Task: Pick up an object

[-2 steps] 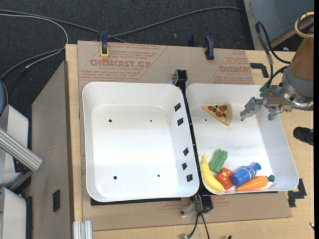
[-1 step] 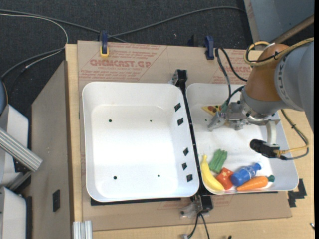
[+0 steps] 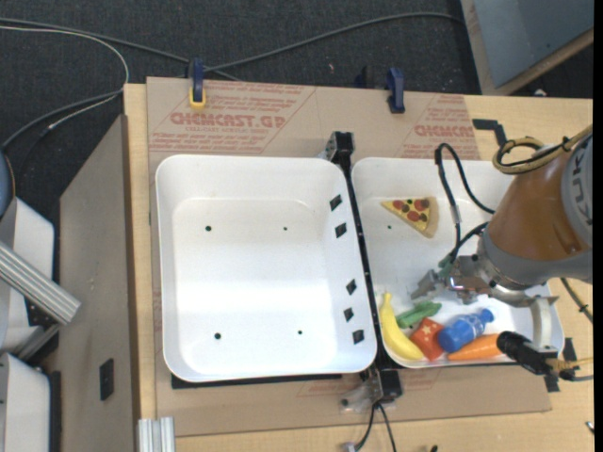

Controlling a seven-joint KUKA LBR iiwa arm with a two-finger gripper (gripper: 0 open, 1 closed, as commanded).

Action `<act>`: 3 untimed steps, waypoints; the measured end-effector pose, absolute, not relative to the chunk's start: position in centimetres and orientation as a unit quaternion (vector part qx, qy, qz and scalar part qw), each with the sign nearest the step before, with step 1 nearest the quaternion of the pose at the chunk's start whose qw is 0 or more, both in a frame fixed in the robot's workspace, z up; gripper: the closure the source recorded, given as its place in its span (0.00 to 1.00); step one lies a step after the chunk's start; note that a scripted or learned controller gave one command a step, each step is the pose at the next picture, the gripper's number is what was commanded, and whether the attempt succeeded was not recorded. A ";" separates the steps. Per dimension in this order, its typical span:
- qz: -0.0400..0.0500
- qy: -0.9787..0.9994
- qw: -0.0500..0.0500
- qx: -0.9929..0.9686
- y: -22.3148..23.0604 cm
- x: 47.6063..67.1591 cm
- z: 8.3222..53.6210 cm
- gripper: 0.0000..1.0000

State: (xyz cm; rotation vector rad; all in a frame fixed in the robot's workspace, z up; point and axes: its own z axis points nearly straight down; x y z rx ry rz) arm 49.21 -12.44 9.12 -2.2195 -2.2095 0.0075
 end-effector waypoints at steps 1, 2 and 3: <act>0.000 -0.706 -0.003 -0.708 -18.9 52.9 9.7 0.00; -0.002 -0.709 -0.002 -0.705 -15.4 59.8 8.5 0.00; -0.001 -0.708 -0.002 -0.706 -15.3 64.5 8.5 0.00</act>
